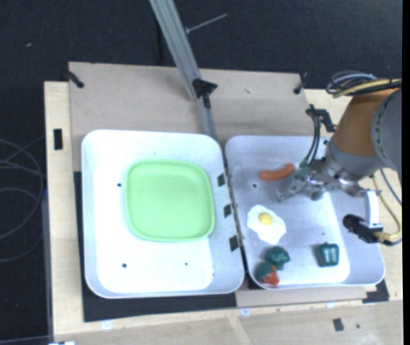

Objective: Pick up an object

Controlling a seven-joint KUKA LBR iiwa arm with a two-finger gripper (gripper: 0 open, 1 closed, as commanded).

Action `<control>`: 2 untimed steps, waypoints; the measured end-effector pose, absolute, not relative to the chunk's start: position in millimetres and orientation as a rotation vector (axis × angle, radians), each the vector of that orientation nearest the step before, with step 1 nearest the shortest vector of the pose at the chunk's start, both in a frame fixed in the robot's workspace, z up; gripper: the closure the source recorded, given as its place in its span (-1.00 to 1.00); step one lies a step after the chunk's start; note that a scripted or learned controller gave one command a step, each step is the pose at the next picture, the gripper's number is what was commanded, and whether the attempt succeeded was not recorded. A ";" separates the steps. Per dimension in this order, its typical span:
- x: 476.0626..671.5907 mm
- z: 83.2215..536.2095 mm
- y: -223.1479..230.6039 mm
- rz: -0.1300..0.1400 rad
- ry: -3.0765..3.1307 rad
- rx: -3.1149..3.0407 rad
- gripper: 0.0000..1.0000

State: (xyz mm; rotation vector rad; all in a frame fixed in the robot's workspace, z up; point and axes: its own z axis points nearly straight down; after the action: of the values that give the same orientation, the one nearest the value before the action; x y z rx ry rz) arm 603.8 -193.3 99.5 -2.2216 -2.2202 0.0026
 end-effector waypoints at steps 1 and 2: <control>604.8 111.7 -193.8 -0.002 -2.221 -2.224 1.00; 606.1 154.4 -196.8 -0.004 -2.223 -2.225 1.00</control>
State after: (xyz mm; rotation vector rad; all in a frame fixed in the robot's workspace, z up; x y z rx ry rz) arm 606.1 -196.8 154.4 -2.2249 -2.2230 -0.0037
